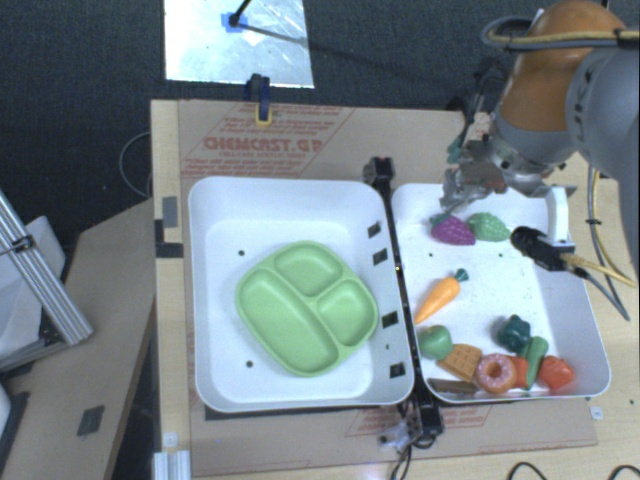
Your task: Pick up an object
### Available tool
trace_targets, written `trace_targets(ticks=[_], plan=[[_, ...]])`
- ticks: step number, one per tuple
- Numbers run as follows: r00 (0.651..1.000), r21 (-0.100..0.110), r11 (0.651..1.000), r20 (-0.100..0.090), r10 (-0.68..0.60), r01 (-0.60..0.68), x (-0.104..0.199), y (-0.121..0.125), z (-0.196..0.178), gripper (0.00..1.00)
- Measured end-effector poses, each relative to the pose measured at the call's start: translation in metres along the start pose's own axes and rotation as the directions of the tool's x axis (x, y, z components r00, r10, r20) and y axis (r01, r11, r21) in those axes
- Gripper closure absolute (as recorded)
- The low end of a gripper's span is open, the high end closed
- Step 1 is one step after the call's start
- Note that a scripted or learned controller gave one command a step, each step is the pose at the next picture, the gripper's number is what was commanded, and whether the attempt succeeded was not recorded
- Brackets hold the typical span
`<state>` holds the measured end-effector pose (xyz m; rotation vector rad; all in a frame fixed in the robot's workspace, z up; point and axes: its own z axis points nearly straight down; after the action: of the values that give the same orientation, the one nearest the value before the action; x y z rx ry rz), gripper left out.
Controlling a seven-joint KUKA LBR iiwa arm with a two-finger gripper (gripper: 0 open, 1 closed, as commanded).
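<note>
Pincer is seen low over the rear of the right bin, just above the purple grapes; whether the tips are apart or together cannot be told, as they are blurred against the bin floor. Grapes taken as likely target: lying directly below/in front of the pincer, touching the green leafy piece on the arm side. Long axis of grapes runs approx. across the bin. Nothing is seen gripped. Carrot lies nearer the front, well apart from the grapes.
</note>
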<state>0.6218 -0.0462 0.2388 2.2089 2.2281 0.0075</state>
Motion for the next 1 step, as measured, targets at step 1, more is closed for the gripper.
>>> trace_targets(ticks=[1], plan=[[1.0,0.002,1.0,0.001,0.002,-0.002,0.0111,0.0229,0.006,1.0]])
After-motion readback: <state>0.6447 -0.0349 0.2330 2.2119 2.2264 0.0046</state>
